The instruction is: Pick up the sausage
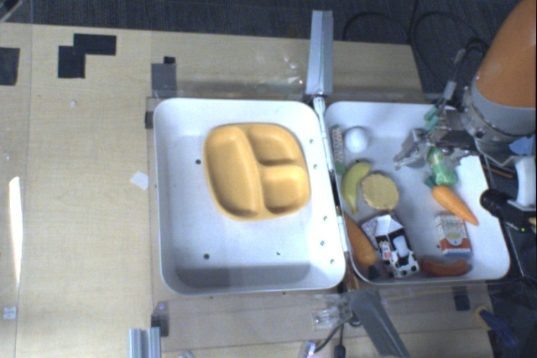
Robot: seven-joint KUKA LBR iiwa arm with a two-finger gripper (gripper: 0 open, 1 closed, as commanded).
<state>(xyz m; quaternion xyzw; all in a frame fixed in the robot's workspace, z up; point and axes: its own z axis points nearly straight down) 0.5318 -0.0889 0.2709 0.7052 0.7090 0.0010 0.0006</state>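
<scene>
Gripper: metal fingers parted, nothing between them; hovering over the upper part of the right bin.

Sausage: reddish-brown, lying along the bin's near wall, well apart from the fingers, toward the viewer and slightly toward the arm's side. Long axis runs roughly across the view, parallel to that wall.

Between fingers and sausage: green item just beside the fingers, carrot, small carton directly above the sausage.

Other side of fingers: white ball, banana, round cookie.

Arm: enters from the right, orange band above the wrist, wrist angled down and leftward.

Judgement: the reach must travel toward the near wall, jaws set across the sausage's length.
</scene>
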